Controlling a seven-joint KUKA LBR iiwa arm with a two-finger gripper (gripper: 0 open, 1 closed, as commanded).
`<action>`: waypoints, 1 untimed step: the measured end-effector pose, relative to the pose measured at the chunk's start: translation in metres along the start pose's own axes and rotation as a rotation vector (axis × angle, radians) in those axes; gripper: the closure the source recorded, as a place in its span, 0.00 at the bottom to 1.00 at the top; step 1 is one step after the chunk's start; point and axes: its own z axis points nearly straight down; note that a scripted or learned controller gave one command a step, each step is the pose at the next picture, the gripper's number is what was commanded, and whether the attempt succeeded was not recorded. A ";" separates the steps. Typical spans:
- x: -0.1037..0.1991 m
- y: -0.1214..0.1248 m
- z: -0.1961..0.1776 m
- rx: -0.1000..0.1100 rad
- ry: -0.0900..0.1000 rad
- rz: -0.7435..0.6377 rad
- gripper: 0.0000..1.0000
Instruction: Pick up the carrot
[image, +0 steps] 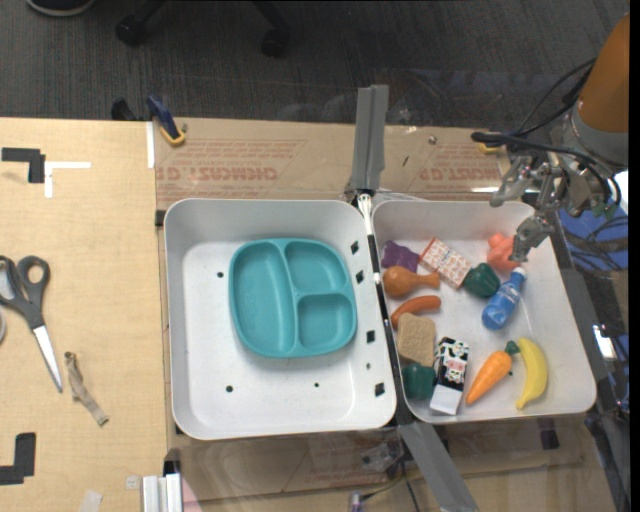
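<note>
Grey arm with orange band entered from the far right, wrist angled down over the far right corner of the right white bin (575, 300). Two-finger gripper (527, 238) hung just above a salmon-pink toy (500, 250); whether its grip was wide or narrow I could not tell. The orange plastic carrot with green top (490, 373) lay near the bin's near edge, well apart from the gripper, between a yellow toy banana (533, 372) and a black-and-white carton (450, 374).
</note>
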 end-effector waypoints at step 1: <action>0.093 -0.018 0.079 -0.001 0.001 0.056 0.00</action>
